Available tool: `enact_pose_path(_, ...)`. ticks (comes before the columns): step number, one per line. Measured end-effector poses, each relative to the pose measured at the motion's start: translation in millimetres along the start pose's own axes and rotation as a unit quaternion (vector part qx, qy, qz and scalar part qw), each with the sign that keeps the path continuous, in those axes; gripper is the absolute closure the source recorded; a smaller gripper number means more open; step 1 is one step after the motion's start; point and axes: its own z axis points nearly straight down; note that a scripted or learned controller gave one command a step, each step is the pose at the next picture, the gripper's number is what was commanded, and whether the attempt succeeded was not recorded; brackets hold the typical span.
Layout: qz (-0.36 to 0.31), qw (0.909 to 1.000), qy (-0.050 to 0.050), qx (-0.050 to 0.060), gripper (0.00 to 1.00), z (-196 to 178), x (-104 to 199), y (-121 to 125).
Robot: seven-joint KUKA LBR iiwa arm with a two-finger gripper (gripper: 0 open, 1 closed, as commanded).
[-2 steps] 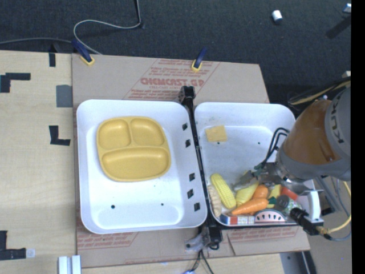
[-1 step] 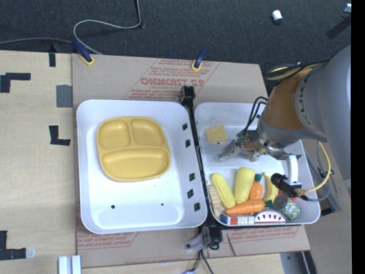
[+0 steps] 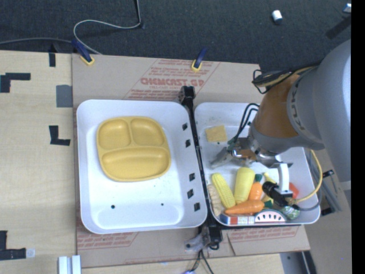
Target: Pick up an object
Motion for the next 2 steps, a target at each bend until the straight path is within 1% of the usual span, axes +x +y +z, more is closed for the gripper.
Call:
enact_pose_path(1, 0.0, 1.0, 0.0, -0.001, 0.0, 0, -7, -24)
enact_pose_path(2, 0.0, 1.0, 0.0, 0.0, 0.0, 0, 1, 29)
